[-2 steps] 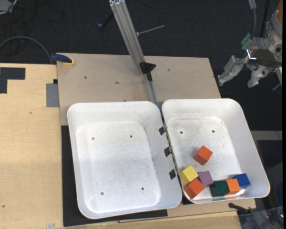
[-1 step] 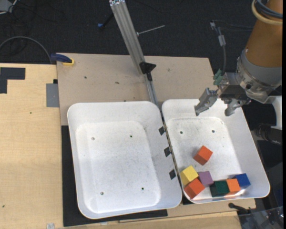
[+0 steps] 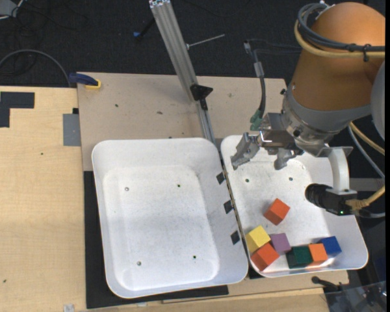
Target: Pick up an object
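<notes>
My gripper [image 3: 263, 153] hangs over the back of the right bin [image 3: 351, 252], its two fingers spread apart with nothing between them. An orange cube [image 3: 277, 211] lies alone in the middle of that bin, below and slightly right of the gripper. Along the bin's front edge sit a yellow cube [image 3: 258, 237], a second orange-red cube [image 3: 266, 256], a purple cube [image 3: 281, 242], a dark green cube [image 3: 299, 257], another orange cube [image 3: 318, 253] and a blue cube [image 3: 331, 245], packed close together.
The left bin [image 3: 157, 216] lies beside the right one, with black clips [image 3: 228, 206] along the shared wall. A slanted aluminium rail [image 3: 181, 57] rises behind the bins. The arm's orange band [image 3: 338, 51] looms over the right bin's back corner.
</notes>
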{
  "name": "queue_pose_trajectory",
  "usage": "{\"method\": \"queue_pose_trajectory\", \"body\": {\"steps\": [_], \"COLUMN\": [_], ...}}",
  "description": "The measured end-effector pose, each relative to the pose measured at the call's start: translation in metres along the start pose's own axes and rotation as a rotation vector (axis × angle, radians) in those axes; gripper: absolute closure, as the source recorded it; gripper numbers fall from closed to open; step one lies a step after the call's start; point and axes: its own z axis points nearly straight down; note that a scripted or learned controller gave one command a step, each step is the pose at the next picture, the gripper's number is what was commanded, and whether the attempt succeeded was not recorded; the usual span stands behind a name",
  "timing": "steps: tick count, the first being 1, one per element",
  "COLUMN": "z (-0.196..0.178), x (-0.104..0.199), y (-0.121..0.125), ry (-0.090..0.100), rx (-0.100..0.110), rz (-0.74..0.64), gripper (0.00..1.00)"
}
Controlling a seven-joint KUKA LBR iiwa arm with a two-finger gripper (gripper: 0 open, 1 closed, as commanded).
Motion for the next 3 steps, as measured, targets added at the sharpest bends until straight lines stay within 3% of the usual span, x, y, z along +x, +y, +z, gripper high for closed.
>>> {"method": "queue_pose_trajectory", "body": {"steps": [3], "z": [-0.017], "x": [0.010], "y": [0.002], "ry": [-0.002], "rx": [-0.003], "rz": [0.004], "gripper": [0.00]}}
